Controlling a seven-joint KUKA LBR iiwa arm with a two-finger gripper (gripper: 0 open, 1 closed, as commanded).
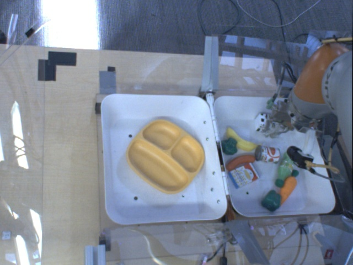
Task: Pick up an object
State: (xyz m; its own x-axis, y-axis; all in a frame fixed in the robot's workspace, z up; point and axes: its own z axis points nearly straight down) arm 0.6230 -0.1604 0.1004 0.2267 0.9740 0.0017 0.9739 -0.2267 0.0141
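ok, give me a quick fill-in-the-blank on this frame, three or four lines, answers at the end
1. The yellow divided tray lies in the ____ bin.
2. The banana, the carrot and the small can all lie in the ____ bin.
3. The tray has ____ compartments.
4. The gripper is over the ____ bin.

Answers: left; right; three; right
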